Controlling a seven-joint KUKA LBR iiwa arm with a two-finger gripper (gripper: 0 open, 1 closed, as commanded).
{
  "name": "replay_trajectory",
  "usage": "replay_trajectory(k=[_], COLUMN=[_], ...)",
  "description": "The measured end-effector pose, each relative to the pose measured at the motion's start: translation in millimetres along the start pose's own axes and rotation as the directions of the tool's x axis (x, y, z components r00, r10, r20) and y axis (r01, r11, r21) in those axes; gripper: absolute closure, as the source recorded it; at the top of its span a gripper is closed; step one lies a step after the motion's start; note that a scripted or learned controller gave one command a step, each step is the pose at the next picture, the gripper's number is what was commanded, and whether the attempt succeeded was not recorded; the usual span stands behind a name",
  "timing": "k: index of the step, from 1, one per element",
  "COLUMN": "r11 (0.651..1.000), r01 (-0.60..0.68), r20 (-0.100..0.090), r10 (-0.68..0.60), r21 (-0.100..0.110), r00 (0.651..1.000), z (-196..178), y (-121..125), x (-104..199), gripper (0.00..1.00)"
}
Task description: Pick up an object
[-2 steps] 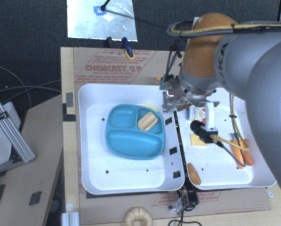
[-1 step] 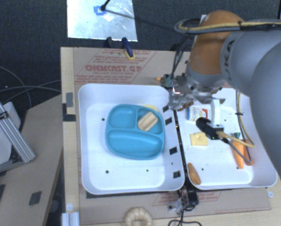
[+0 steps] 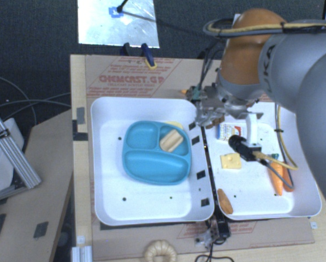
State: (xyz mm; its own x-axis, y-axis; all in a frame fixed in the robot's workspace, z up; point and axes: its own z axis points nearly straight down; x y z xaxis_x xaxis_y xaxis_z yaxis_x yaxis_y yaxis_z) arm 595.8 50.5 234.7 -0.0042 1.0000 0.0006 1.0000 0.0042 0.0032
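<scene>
- The grey arm is reaching in from the right, and its pincer is hanging over the far end of the wall where the two bins meet; I cannot tell whether it is spread or pressed together.
- In the left bin, a blue divided plate is lying flat, carrying a tan bread piece in its far right compartment, with a pale yellow piece peeking out at its far rim.
- In the right bin, a small white packet is lying just right of the pincer.
- A yellow cheese slice is lying nearer than the packet, and an orange carrot is lying to its right.
- A brown oblong piece is resting in the near left corner of that bin.
- Both bins are sitting on the cardboard-covered table.
</scene>
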Motion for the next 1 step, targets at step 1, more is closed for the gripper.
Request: replay_trajectory(k=[1], r11=[1.000], r01=[-0.001], r20=[0.001], r10=[0.001], r21=[0.002], r00=[1.000], z=[0.2], y=[-3.7], x=[-0.2], gripper=[1.00])
